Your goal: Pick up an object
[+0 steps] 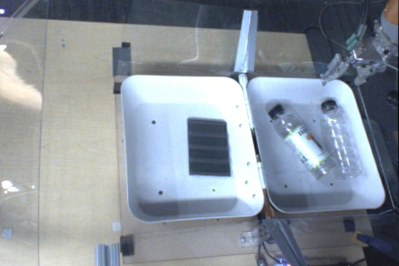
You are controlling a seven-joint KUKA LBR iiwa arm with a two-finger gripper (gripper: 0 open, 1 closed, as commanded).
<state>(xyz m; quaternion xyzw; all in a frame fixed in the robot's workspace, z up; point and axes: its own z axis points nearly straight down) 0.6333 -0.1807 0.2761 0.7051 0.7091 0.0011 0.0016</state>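
Two clear plastic bottles with black caps lie in the right bin (368,193). One bottle (300,142) carries a white and green label and lies slanted, cap toward the upper left. The other bottle (342,140) is bare and lies along the bin's right side, cap at the top. A dark ribbed rectangular block (208,146) lies flat in the middle of the left bin (143,134). My gripper (345,71) hovers over the right bin's back right corner, above and apart from the bottles. Its fingers are spread open with nothing between them.
A grey upright post (245,40) stands behind the seam between the two bins. Loose cables (340,15) hang near the wrist at the upper right. A wooden bench (68,134) surrounds the bins, with a clear panel on the left.
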